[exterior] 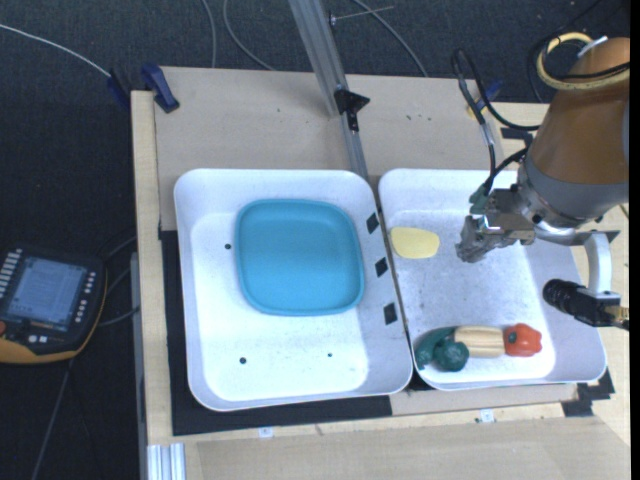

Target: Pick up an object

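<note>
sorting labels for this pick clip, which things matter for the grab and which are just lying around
Job:
gripper above the right bin
yellow piece
green, tan and red toy

Lying about:
blue plate in the left bin
handheld controller
cables

Setting: robotics laboratory or test cell. Evidence: plywood bench point(250, 118) standing on dark carpet; two shallow white bins point(200, 298) set side by side on a black mat; industrial arm point(585, 138) reaching in over the right bin; handheld control pendant point(45, 303) with a lit screen lying on the floor; loose cables point(230, 18) trailing across the carpet; aluminium mounting rail point(320, 38) clamped to the bench; blue clamps point(158, 86) at the bench's far corners.
</note>
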`<state>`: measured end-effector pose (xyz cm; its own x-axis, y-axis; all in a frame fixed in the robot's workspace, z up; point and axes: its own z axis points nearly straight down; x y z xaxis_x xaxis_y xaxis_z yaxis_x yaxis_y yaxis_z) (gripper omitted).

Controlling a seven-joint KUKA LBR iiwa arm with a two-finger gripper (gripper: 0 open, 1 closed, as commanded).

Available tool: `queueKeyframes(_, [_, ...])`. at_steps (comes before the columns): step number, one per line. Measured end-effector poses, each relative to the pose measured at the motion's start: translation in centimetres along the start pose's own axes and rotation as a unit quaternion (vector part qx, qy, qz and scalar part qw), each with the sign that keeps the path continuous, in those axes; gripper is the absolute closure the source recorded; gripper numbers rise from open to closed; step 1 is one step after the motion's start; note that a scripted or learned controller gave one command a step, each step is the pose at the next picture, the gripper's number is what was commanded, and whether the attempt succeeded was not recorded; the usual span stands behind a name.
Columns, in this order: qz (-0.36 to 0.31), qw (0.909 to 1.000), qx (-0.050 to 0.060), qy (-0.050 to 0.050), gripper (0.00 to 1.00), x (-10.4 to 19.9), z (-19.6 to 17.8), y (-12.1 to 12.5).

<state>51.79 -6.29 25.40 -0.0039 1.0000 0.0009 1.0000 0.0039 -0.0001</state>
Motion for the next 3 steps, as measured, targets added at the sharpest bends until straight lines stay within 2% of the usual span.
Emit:
queueKeyframes(1, [-0.001, 1.0, 0.0, 0.0, 1.0, 5.4, -0.3, 0.5])
queueKeyframes(2, [0.0, 1.0, 0.001, 0.0, 1.0, 10.3, 1.3, -0.3])
queueKeyframes(3, [-0.001, 1.0, 0.0, 0.0, 1.0, 15.4, 0.6, -0.8])
